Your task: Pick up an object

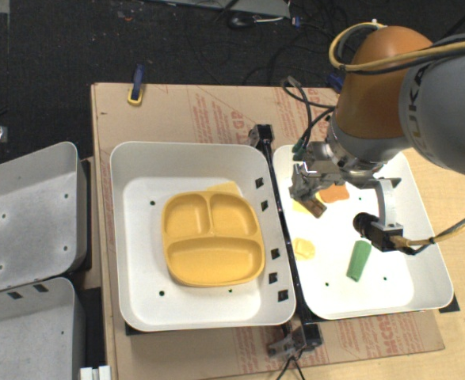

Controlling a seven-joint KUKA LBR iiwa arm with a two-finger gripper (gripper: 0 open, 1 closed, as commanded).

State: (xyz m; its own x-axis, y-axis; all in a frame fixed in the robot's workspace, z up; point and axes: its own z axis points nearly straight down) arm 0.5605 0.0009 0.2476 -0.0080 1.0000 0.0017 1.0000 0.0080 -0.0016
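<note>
A yellow divided tray (214, 238) lies flat in the middle of the left bin (137, 291), a pale yellow sheet (226, 188) showing from under its far edge; the bench (177, 113) beneath is bare board; in the right bin (426, 287), a small yellow piece (304, 248) sits near the left wall, a green block (359, 260) lies tilted toward the middle, and a brown piece (314, 207) rests at the far left corner beside an orange piece (334, 193); the gripper (305, 182) of the grey arm (406, 101) hangs low over that far corner, just above the brown and orange pieces; whether its fingers are spread or closed cannot be told, and nothing is seen clamped between them; by appearances no object is off the bin floor, so the pick looks not yet done, with grasp and lift left.
</note>
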